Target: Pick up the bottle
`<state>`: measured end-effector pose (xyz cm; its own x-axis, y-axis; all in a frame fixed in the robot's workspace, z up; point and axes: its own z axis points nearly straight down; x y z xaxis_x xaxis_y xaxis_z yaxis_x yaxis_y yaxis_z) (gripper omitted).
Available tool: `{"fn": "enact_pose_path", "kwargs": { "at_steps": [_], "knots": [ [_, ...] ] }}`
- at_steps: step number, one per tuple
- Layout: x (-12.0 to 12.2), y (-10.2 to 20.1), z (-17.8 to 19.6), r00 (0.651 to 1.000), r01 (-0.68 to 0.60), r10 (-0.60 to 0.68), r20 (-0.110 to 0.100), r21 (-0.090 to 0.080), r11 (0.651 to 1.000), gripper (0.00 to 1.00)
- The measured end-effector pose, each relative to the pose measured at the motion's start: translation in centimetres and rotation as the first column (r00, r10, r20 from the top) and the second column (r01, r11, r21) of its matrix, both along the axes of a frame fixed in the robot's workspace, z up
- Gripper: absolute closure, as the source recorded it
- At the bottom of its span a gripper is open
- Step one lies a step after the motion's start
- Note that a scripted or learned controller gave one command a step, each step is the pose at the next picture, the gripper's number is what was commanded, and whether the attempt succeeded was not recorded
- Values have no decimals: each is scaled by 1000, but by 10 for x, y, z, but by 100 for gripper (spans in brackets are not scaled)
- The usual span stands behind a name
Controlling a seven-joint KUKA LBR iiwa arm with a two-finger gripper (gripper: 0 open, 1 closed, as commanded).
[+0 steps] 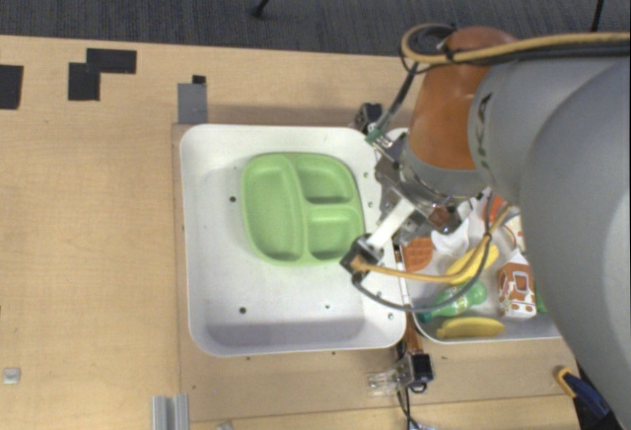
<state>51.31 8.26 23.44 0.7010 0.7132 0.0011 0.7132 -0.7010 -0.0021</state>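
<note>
Green, a divided plate (pixel 301 206) lies in the middle of the left bin (pixel 212 320) on the tabletop (pixel 89 250). The grey arm (pixel 562 181) reaches down over the right bin (pixel 513 332), its gripper (pixel 444 221) low at that bin's left side; whether it is open or closed cannot be told. Beside it lie a yellow thing (pixel 471 326), a green thing (pixel 463 300) and a white and orange-brown container (pixel 515 288). Which of these is the bottle cannot be told.
</note>
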Motion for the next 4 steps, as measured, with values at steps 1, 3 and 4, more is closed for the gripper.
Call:
{"fn": "enact_pose_path", "kwargs": {
  "at_steps": [1, 3, 4],
  "knots": [
    [-18, 47, 21, 939, -344, 344, 2, -1, 939, 100],
    [-26, 56, 20, 749, -662, 662, 2, -2, 749, 0],
    [-25, 56, 30, 747, -664, 664, 3, -3, 747, 100]
  ]
}}
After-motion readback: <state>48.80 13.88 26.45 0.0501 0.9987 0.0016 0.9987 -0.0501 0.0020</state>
